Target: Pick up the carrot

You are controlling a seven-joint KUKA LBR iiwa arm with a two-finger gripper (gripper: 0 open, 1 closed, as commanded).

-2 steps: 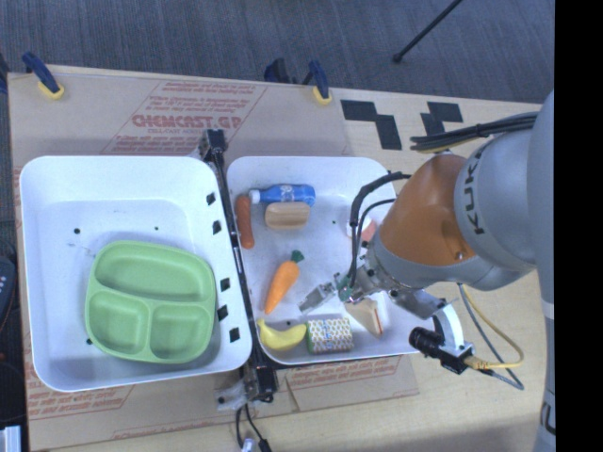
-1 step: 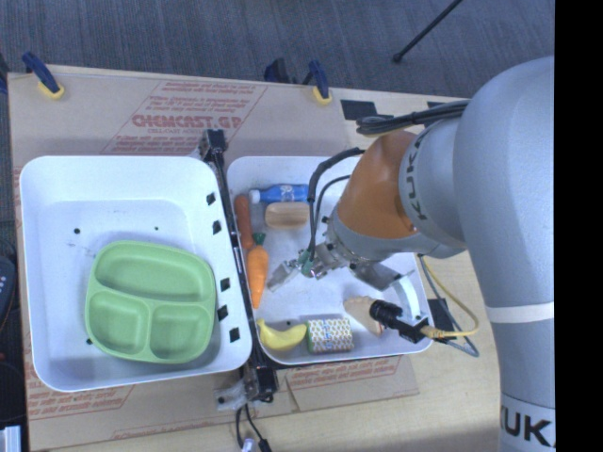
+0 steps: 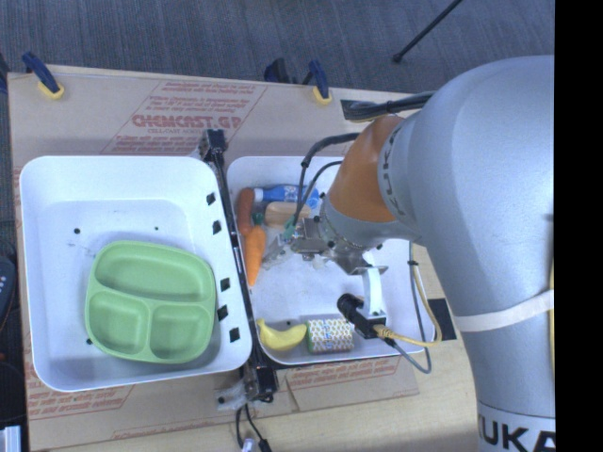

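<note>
Carrot (image 3: 253, 250) lies against right bin's (image 3: 407, 320) left wall, ungrasped; gripper (image 3: 303, 240) hovers just beside it, jaw state unclear, so approach step — next needs shifting left and descending.

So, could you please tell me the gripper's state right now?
Gripper: over the right bin near the carrot; open or closed cannot be told.

I work in a robotics lab: my surface (image 3: 452, 384) wears a cardboard sheet (image 3: 170, 111) pinned at twelve o'clock by blue and yellow clamps (image 3: 320, 83), two white bins (image 3: 38, 281) sit side by side, grey carpet (image 3: 188, 17) lies beyond, and cables (image 3: 415, 342) trail at five o'clock
</note>
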